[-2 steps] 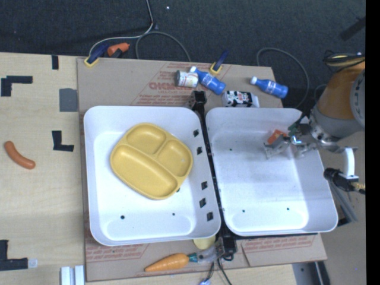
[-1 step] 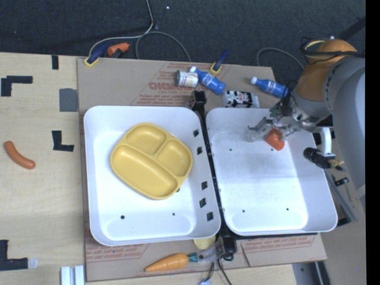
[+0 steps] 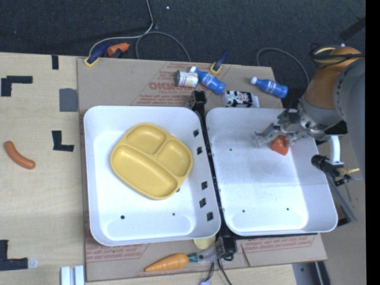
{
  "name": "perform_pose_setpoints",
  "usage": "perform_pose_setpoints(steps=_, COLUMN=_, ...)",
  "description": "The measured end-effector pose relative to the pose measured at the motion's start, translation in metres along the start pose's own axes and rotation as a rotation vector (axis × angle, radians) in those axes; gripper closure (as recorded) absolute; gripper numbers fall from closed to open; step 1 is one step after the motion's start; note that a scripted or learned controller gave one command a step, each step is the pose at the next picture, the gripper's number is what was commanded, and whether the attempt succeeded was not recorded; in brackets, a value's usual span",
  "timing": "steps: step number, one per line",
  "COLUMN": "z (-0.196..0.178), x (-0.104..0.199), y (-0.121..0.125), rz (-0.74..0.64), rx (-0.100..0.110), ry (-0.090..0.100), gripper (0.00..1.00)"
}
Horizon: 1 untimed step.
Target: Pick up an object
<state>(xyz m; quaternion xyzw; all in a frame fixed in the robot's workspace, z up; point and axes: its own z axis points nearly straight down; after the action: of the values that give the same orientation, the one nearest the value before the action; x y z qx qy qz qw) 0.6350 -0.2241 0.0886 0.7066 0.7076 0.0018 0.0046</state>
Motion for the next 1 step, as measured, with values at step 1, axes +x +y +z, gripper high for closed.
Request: perform_pose_setpoints(steps=1, z=0.0025, x=0.0082, y=0.0341, rz=-0.001, rx=0.016, ry=0.007, gripper=0.00)
